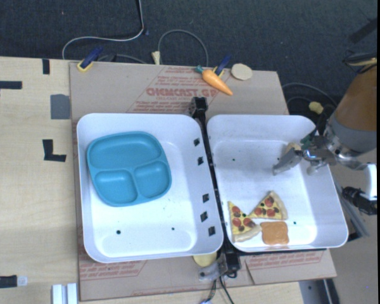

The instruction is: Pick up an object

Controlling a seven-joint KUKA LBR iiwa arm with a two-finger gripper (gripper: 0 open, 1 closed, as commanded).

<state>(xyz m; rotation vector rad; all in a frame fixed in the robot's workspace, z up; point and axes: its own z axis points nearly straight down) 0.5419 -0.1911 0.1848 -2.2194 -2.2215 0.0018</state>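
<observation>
Your gripper (290,159) hangs over the far right part of the right bin (253,124). I can't tell from here how it is set; nothing shows in its grasp. The pickable things lie well apart from it, toward the bin's near edge: two pizza slices (243,221) (270,206) and an orange-brown toast piece (275,233), touching or nearly so. That crowding is your risk: a descent there could nudge one piece against another, or clip the bin wall. All three lie flat, so the grasp may slide off. The left bin (100,246) holds a blue divided plate (128,168).
</observation>
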